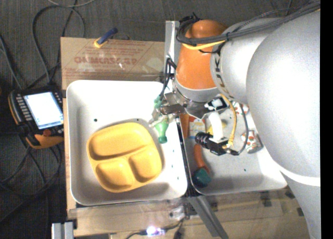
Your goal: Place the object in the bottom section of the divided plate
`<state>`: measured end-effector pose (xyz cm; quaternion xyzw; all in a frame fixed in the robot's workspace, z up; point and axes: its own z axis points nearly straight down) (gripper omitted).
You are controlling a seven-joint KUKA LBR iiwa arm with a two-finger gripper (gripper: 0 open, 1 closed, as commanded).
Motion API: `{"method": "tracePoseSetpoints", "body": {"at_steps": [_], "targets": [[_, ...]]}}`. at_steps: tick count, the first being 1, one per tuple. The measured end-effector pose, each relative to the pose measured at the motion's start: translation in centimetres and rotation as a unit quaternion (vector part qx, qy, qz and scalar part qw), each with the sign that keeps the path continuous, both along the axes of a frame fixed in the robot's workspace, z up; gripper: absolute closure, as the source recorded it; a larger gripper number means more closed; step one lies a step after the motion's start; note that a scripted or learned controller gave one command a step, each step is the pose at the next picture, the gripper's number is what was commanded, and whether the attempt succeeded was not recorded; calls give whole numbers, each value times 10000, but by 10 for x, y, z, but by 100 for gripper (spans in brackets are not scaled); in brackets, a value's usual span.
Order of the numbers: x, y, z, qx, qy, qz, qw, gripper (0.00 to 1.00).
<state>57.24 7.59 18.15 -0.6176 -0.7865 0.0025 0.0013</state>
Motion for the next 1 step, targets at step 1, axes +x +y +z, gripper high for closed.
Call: {"method": "tracePoseSetpoints", "body": {"at_steps": [1], "targets": [[7, 70, 22, -6, -4, -295, 9996, 100]]}}
